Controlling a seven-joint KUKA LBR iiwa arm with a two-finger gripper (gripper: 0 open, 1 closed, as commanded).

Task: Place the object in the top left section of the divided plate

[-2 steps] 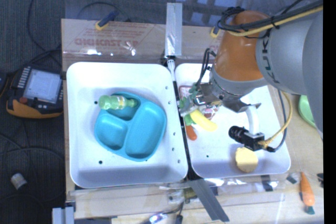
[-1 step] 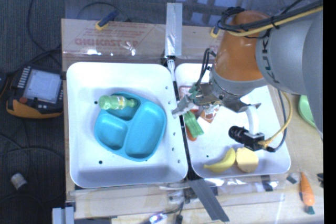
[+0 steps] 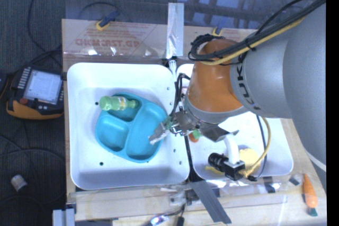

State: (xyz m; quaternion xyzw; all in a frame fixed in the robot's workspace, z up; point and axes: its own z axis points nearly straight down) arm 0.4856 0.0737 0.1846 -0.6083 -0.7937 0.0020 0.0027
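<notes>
A blue divided plate (image 3: 132,132) lies in the left white bin (image 3: 85,166). A green bottle-shaped object (image 3: 117,104) with a yellow band rests on its side in the plate's top left section. My gripper (image 3: 162,133) hangs low over the plate's right rim, near the wall between the two bins and well to the right of the green object. The orange wrist band (image 3: 212,87) and the grey arm above it hide much of the right bin.
The right bin (image 3: 278,164) holds a yellow object (image 3: 247,155) and a small red-orange piece (image 3: 195,136) beside the gripper. A carrot-like orange item (image 3: 310,196) lies on the bench at the right. A handheld pendant (image 3: 36,91) sits left of the bins.
</notes>
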